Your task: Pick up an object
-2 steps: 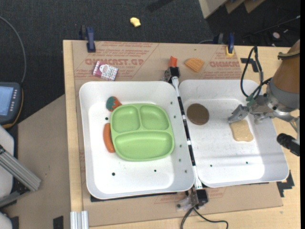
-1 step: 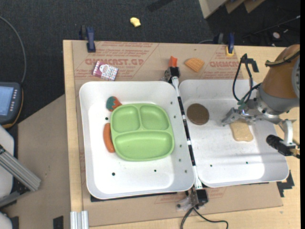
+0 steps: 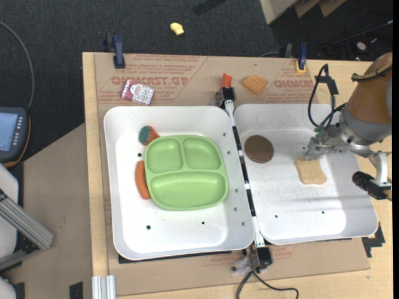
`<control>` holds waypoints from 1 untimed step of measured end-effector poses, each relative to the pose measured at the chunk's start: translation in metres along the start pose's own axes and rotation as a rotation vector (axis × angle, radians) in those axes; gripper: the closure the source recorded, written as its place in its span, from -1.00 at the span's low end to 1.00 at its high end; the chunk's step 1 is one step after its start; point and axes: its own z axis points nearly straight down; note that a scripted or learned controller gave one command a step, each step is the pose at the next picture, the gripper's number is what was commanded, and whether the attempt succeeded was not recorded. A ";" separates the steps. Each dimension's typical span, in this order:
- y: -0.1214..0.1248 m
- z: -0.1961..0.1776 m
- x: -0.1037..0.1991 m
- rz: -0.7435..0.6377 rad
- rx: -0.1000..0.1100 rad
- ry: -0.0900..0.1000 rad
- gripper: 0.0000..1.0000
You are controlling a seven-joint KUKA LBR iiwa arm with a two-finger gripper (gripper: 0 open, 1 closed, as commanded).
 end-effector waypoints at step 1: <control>-0.062 -0.053 0.004 0.002 0.015 0.008 1.00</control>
